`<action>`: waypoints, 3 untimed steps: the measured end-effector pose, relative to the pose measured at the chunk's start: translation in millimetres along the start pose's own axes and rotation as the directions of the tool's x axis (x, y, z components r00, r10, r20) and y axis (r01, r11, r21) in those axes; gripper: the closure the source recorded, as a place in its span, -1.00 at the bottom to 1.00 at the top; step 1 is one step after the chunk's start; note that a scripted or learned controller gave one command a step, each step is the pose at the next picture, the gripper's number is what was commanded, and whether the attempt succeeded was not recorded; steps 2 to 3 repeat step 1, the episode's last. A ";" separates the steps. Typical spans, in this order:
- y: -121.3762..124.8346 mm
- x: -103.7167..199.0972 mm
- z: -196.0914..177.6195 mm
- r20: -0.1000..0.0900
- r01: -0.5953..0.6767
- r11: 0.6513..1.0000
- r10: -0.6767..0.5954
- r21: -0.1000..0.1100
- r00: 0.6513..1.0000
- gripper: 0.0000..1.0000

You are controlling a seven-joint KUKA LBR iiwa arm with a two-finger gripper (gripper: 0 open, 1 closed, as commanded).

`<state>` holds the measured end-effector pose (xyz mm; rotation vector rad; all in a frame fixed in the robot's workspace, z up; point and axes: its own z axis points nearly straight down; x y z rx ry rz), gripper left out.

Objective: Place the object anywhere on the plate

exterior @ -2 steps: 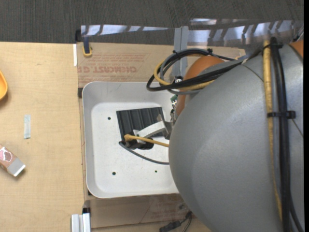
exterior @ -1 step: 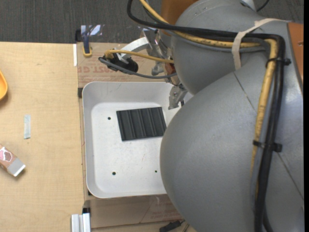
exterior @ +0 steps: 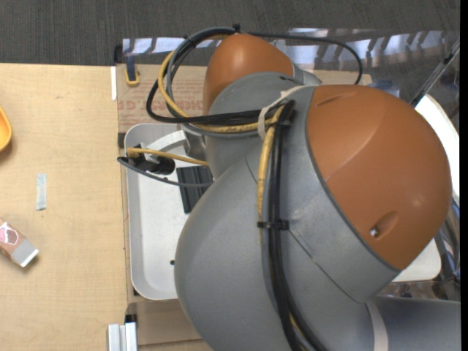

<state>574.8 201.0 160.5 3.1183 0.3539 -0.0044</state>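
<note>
Counter of pale wood takes the left of the view, its far edge meeting dark carpet along the top. On it lie three small things, well apart from each other: an orange rim cut off by the left edge, a thin grey strip lying lengthwise, and a small wrapped item in pink and white near the lower left. The wood between them is open.

The left white bin sits against the counter's right edge. Its left wall and rounded near-left corner show, along with a stretch of bare white floor. A dark ribbed block lies against that floor, partly under the arm; what it is I cannot tell. Past the arm's right side, a white curved edge shows.

The arm reaches in from the right and leans low over the bins, its grey body and two orange caps very near the camera. Yellow and black cables loop off it towards the bin's far-left corner, where a black connector hangs just above the rim.

Whether the tool is open, closed or gripping anything cannot be told. Nor can I tell where the plate lies, or which thing is the one to be placed.
</note>
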 end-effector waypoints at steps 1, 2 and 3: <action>-4.1 49.3 44.5 0.002 0.481 0.877 -0.481 0.001 0.877 -1.00; -4.1 49.3 44.5 0.002 0.481 0.877 -0.481 0.001 0.877 -1.00; -4.1 49.3 44.5 0.002 0.481 0.877 -0.481 0.001 0.877 -1.00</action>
